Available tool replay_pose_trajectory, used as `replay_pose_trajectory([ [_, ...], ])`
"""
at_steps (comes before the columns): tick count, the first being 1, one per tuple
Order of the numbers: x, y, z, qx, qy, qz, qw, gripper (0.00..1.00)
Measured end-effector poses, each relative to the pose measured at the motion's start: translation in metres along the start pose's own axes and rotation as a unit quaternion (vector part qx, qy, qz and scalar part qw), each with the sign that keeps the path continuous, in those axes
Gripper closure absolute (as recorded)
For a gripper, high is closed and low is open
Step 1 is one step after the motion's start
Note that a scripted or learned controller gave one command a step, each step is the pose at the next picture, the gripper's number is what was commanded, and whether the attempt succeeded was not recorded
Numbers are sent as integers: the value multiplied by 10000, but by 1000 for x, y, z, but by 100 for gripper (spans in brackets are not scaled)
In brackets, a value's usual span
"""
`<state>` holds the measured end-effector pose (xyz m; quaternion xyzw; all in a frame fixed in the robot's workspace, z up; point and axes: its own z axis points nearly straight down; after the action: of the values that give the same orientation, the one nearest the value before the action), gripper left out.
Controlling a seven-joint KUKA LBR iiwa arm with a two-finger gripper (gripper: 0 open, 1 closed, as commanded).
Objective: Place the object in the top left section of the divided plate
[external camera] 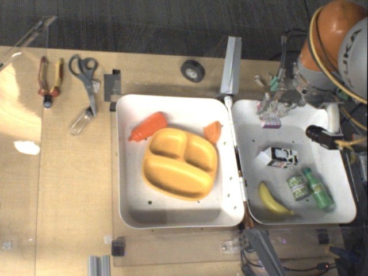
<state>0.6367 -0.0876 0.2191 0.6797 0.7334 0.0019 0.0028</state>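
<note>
At the near edge of the right shallow white bin [250,209] lies a yellow banana [272,199], and just beyond it sit a small green can [296,187] and a green plastic bottle [318,190] lying side by side. A little farther in lies a small black-and-white carton [281,157]. In the left shallow white bin [129,206], the yellow divided plastic plate [180,163] rests near the middle, its three sections bare. Past it, an orange carrot-shaped toy [147,126] lies by the plate's far left corner and a smaller orange piece [213,131] lies by its far right corner, both outside the plate. At the far end of the right bin hangs the hand [270,109] of the grey arm; whether it is open or closed cannot be told. On the wooden surface [57,200] beyond the bins lie grey-handled scissors [86,79], red-handled pliers [48,80] and a dark roll of tape [193,71].
</note>
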Motion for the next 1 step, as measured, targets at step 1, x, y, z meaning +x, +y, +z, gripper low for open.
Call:
replay_pose_trajectory([
  [1,92,2,33,5,10,-1276,9918,100],
])
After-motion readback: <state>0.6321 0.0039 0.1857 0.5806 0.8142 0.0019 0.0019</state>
